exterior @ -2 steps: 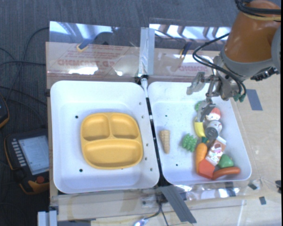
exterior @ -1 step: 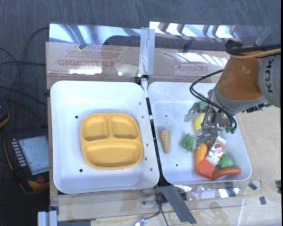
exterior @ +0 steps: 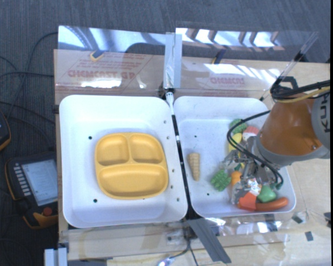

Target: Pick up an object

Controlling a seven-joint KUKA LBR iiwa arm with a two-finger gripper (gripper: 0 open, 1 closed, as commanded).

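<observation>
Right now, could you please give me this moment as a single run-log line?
arm: over right bin | gripper: low amid toy food pile | grasp: unclear | cone: lying apart, left of pile | yellow tray: left bin

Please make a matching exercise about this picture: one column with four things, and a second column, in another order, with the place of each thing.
Things:
1. yellow divided tray
2. ice cream cone
3. green leafy toy
4. gripper

Places:
A. above the toy pile at the right bin's right side
B. alone near the right bin's left wall
C. in the left bin
D. between the cone and the gripper

Pairs: 1-C, 2-B, 3-D, 4-A
</observation>
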